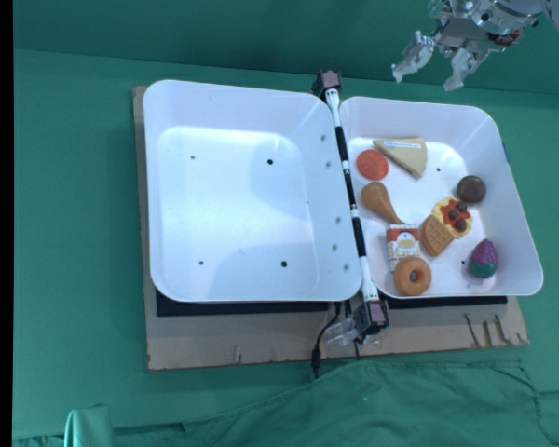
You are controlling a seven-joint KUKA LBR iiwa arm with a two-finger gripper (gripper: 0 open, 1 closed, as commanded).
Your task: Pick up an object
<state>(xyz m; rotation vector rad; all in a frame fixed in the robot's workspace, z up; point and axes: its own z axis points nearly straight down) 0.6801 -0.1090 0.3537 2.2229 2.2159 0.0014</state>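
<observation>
Two white bins sit side by side on the green surface (74,203). In the right bin (484,124) lie toy foods: a sandwich wedge (402,155), drumstick (381,201), doughnut (412,276), tomato slice (373,164) and chocolate ball (471,189). Up beyond that bin's far rim, the claw (431,66) hangs spread open, holding nothing.

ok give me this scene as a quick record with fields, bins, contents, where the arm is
setup: two white bins side by side on a green bench
left bin: bare white floor with a few dark dots
right bin: holds toy food
items: tomato slice, sandwich wedge, drumstick, chocolate ball, waffle, tart, small carton, donut, purple-green fruit
end effector: above the far edge of the right bin, fingers spread, nothing between them
task state: nothing picked yet
</observation>
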